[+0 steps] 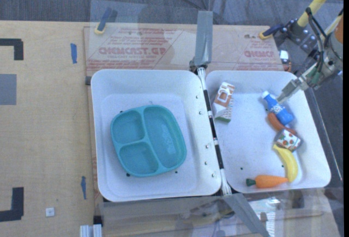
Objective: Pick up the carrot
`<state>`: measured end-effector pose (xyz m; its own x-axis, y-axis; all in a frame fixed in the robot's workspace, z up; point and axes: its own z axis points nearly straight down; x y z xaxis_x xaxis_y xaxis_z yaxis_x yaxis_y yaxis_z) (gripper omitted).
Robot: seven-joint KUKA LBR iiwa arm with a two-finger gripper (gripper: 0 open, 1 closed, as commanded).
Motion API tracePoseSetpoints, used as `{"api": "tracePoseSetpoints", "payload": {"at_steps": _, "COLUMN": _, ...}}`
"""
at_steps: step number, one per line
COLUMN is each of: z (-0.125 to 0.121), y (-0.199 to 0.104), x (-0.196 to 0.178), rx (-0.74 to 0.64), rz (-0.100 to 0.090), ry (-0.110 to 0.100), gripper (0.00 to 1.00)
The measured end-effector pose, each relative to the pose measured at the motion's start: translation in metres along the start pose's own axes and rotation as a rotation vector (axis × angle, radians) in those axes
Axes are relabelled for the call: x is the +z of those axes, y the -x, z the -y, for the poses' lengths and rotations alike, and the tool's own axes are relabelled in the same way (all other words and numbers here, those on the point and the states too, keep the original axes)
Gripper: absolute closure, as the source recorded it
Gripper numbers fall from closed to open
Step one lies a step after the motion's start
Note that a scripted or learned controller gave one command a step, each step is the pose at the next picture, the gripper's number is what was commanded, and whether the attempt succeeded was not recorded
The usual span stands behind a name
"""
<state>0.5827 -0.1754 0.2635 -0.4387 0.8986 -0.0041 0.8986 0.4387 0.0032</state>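
1. The hand comes in from the right and sits low over the right bin, near its back right part, with its tip right at the blue bottle. Honestly can't tell if it's open or closed from up here, the tip is too small and slanted, and I see nothing held in it.
2. The carrot is nowhere near that. It's lying flat at the front edge of the right bin, green end pointing left, its orange end touching the lower tip of the banana.
3. Between hand and carrot there's a line of stuff down the right side: the bottle, some orange thing just under it, a small packet, then the banana.
4. What could go wrong, imo: closing where it is now grabs the bottle or that other orange thing, not the carrot. And at the carrot, the banana and the bin's front wall crowd it, so it may get nudged away or both get pinched.
5. Further out: a carton near the bin's left wall, and a teal plate in the left bin.
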Motion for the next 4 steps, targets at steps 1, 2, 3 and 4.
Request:
{"api": "tracePoseSetpoints", "payload": {"at_steps": 1, "z": 0.031, "y": -0.024, "x": -0.002, "rx": -0.19, "rz": -0.003, "ry": -0.001, "gripper": 0.0}}
{"api": "tracePoseSetpoints", "payload": {"at_steps": 2, "z": 0.031, "y": -0.024, "x": -0.002, "rx": -0.19, "rz": -0.003, "ry": -0.001, "gripper": 0.0}}
{"api": "tracePoseSetpoints", "payload": {"at_steps": 3, "z": 0.03, "y": -0.062, "x": 0.016, "rx": -0.332, "rz": -0.004, "ry": -0.001, "gripper": 0.0}}
{"api": "tracePoseSetpoints", "payload": {"at_steps": 4, "z": 0.058, "y": -0.117, "x": 0.121, "rx": -0.369, "rz": -0.004, "ry": -0.001, "gripper": 0.0}}
